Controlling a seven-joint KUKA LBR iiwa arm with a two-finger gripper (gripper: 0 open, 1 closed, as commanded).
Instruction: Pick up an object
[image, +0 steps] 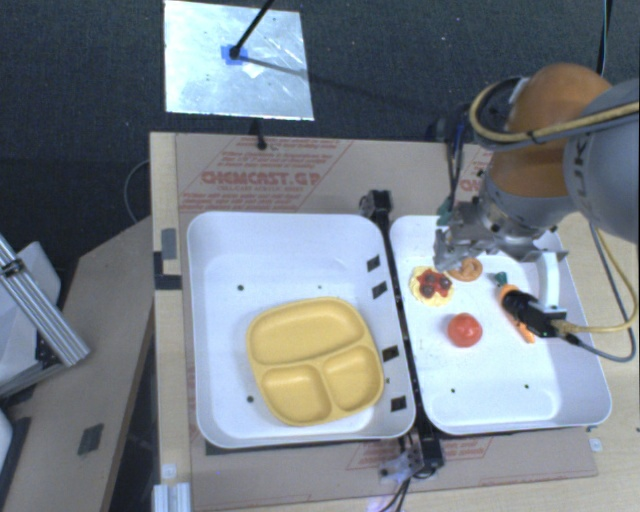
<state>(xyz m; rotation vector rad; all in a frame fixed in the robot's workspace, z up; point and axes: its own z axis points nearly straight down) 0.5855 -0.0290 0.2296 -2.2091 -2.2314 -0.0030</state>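
pincer (457, 252) low in right bin (520, 400), over pizza (431, 284) | grip state: cannot tell | tomato (464, 329) nearby

You look down from one fixed camera set high above the table (300, 165), tilted so the far edge sits toward the top of the frame. It stands far enough back to take in both white bins whole: the right bin (560, 400) lies under the tool (455, 250), the left bin (215, 300) well off to the tool's far side. The arm (545, 130) enters from the frame's right. Dark floor (80, 90) borders the table beyond the tool.
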